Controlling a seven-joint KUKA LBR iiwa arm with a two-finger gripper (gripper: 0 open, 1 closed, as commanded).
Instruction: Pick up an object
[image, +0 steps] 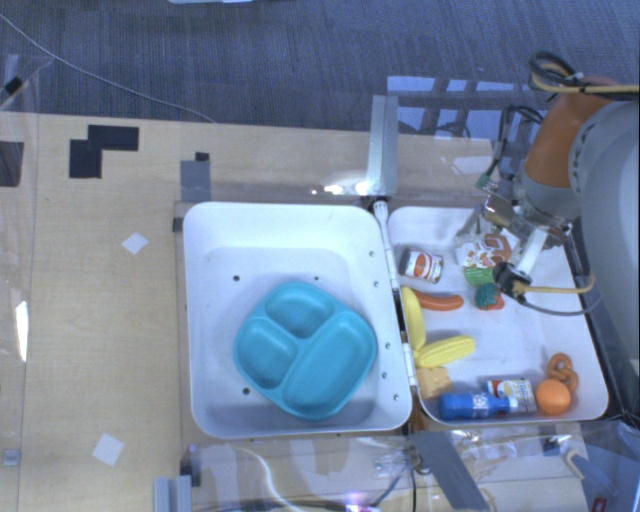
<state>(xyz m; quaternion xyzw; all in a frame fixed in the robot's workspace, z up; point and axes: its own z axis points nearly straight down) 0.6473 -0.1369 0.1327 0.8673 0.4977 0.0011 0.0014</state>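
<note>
My gripper (508, 250) hangs low over the far part of the right bin (590, 345). It is right above a small white and red carton (478, 253) and a green and red toy (488, 294), and partly hides both. I cannot tell whether it touches either. To its left lie a small red and white can (422, 265) and an orange carrot (438, 300).
The right bin also holds a banana (411, 318), a corn cob (445, 350), a tan block (433, 381), a blue bottle (470, 405), a small can (509, 390), an orange (553, 397) and a pretzel (562, 367). A blue divided plate (305, 348) lies in the left bin (215, 300).
</note>
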